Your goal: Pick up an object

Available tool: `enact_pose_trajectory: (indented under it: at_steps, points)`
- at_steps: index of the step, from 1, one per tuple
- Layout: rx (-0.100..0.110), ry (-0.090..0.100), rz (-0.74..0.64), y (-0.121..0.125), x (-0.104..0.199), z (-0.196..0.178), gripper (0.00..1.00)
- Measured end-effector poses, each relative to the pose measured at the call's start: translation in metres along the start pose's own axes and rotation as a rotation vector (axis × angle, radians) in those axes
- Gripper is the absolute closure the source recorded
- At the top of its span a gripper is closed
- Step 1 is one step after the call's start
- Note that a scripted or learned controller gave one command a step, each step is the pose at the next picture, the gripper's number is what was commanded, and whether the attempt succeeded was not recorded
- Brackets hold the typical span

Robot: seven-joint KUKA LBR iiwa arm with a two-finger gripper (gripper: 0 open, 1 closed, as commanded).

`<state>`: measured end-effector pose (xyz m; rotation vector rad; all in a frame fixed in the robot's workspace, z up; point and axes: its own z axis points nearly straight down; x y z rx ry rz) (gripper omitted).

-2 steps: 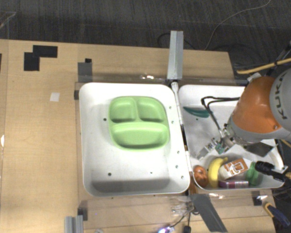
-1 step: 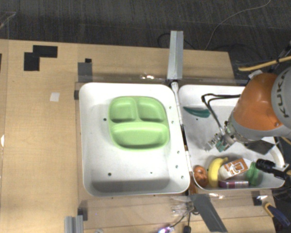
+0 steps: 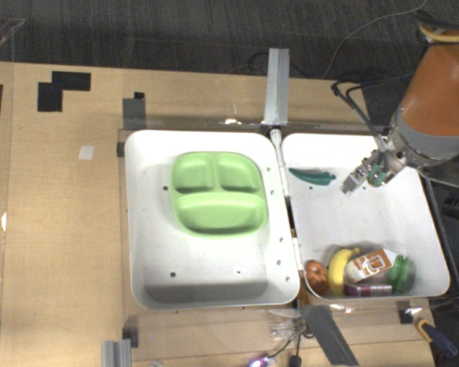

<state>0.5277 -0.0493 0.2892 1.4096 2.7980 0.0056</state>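
Entry — right white bin (image 3: 432,228), pick attempt in hand.

Contents: a dark green pepper-like piece (image 3: 314,177) lying alone near the bin's upper left, just beside the divider; a tight cluster in the lower corner — a reddish apple-like fruit (image 3: 315,275), a banana (image 3: 341,267), a small brown-and-white carton (image 3: 372,264), a purple item (image 3: 367,289) under it, a green item (image 3: 400,272) at the end. Left white bin (image 3: 141,228) holds a green divided plate (image 3: 218,191).

Risks, as judged: the clustered things touch one another, so a descent there may land on two at once or push one aside and close on nothing. The green piece lies flat and low, near the bin wall; fingers may skate over it or strike the divider. No target is evident yet.

Tool: gripper (image 3: 361,177) hangs over the upper middle of the right bin, near the green piece but apart from it. Nothing is seen between its fingers, and it touches nothing evident. How wide it stands cannot be told — too small and blurred.
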Motion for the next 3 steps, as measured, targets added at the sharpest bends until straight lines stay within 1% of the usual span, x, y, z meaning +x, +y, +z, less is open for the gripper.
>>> enact_pose_trajectory:
  at_steps: [1, 2, 3]
  points:
    - [0.0, -0.001, -0.064, -0.02, -0.044, -0.061, 1.0]
    - [0.003, 0.003, -0.07, 0.001, -0.051, 0.07, 1.0]
    - [0.0, -0.001, -0.098, -0.013, -0.059, -0.047, 1.0]
